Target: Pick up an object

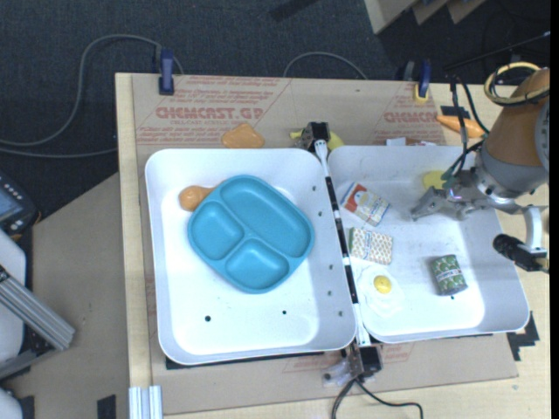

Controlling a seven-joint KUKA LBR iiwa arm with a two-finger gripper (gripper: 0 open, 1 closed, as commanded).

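So as far as the pick goes, I'd say nothing has been picked up yet. Everything that could be grabbed is lying flat in the bins.

Starting at the near side: the right bin point(498, 317) has a small green packet point(446, 274) by its near right part, and a little yellow round thing point(382, 283) sitting near the bin's left edge, on what looks like a clear wrapper or lid. Just past that is a patterned white packet point(371, 246), then a red-and-white packet point(365, 204) further toward the far left corner.

The left bin point(175, 321) mostly carries a blue divided tray point(250, 232) around its middle, with an orange object point(193, 197) tucked against the tray's far left side, partly hidden by it.

The gripper point(438, 202) is down low in the far half of the right bin, fingers spread apart and nothing between them, so it's released and empty. It looks near the bin floor, but from this angle I can't tell if it's touching. The closest item is a small yellow-green thing point(434, 179) just beyond it near the far edge, half covered by the wrist, so no clue what it is.

Whatever it's going for, closing and lifting are both left to do. The arm is cut off at the right edge of the view.
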